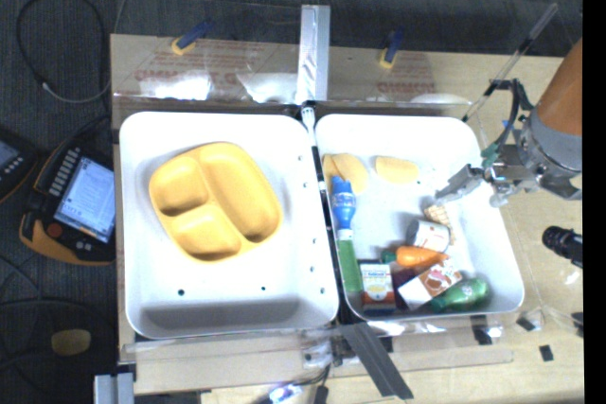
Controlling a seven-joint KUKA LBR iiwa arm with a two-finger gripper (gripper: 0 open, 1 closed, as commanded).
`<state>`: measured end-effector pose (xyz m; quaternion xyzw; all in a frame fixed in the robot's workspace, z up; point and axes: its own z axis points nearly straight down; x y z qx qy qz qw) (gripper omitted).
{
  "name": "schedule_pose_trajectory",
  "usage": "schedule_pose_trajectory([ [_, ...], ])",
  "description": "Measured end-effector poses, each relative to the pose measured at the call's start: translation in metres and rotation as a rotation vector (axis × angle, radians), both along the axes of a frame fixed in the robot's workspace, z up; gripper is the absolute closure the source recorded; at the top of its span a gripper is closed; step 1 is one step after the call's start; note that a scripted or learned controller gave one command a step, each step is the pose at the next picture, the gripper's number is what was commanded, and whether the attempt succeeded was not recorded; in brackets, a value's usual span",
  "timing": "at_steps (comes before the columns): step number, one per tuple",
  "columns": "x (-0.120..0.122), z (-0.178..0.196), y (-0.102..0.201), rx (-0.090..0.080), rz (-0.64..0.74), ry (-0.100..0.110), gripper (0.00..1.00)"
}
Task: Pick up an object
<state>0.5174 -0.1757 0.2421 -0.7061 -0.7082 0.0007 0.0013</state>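
We log the jaws (453,188) over the right bin (492,232), above its right-side clutter; jaw opening cannot be told. Objects crowd the bin's near corner; carrot (419,255) beside green bottle (464,294). Yellow tray (214,200) in left bin (142,298).

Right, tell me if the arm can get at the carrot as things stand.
Probably yes. The tool hangs over the right bin, just up and right of the carrot. The carrot lies on top of the pile with nothing over it, though a box and a packet crowd its sides.
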Motion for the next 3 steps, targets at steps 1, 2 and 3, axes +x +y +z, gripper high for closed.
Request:
schedule_pose_trajectory([
  [1,-0.024,-0.152,0.011,-0.003,-0.004,-0.013,0.00],
  [2,0.005,-0.152,0.011,-0.003,0.087,-0.010,0.00],
  [3,0.008,-0.142,0.012,-0.001,0.089,-0.015,1.00],
])
